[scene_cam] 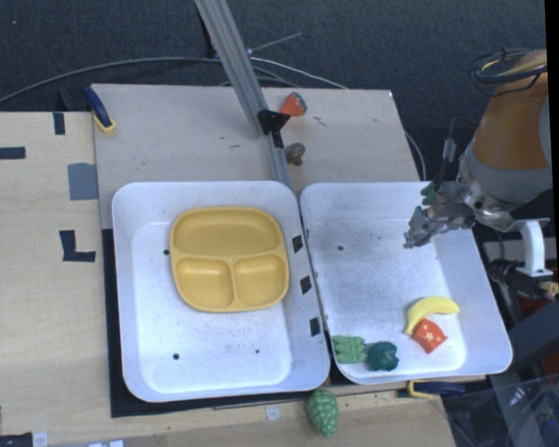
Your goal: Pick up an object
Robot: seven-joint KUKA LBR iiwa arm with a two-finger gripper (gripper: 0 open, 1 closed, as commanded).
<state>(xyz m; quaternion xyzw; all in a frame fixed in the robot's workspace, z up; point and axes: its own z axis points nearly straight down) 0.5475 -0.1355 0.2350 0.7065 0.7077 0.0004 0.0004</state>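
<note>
As the arm (511, 140) reaches in from the right side of the view, its grey body with the orange band stays above the right edge of the right bin (356, 261). The wrist bends down and toward the left, so the gripper (418, 235) points to the bin floor in the upper right part of this bin. The gripper looks dark and small from this angle, and I cannot tell if its jaws are wide or narrow; nothing can be seen between them.

The objects to pick lie in the near part of the right bin, well apart from the gripper. A yellow banana (432, 309) lies near the right wall, and a red block (429, 335) is touching it just below. At the near left corner of the same bin there is a light green toy (349, 348), and a dark green toy (383, 355) is just beside it on the right.

The left bin (143, 300) holds a yellow divided plate (230, 258) with three compartments, lying flat in its upper half. Outside the bins, a green bumpy toy (321, 412) lies on the bench (181, 130) just in front of them.
</note>
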